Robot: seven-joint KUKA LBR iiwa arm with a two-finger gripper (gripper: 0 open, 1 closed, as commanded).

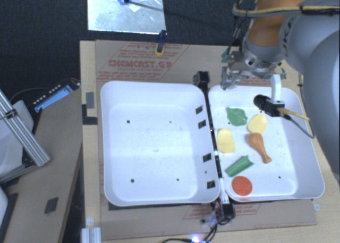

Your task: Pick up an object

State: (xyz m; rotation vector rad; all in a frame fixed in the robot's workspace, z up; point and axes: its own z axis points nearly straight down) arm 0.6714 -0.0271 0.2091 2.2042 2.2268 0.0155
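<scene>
Above the right bin (305, 183), gripper (232, 80) of uncertain opening holds nothing; toys (236, 115) lie unpicked, grasp remaining

Toys (245, 141) lie in the right bin (305, 175).

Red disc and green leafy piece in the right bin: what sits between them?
Camera view: between the red disc and the green leafy piece lie the pale yellow piece and the green stick.
</scene>
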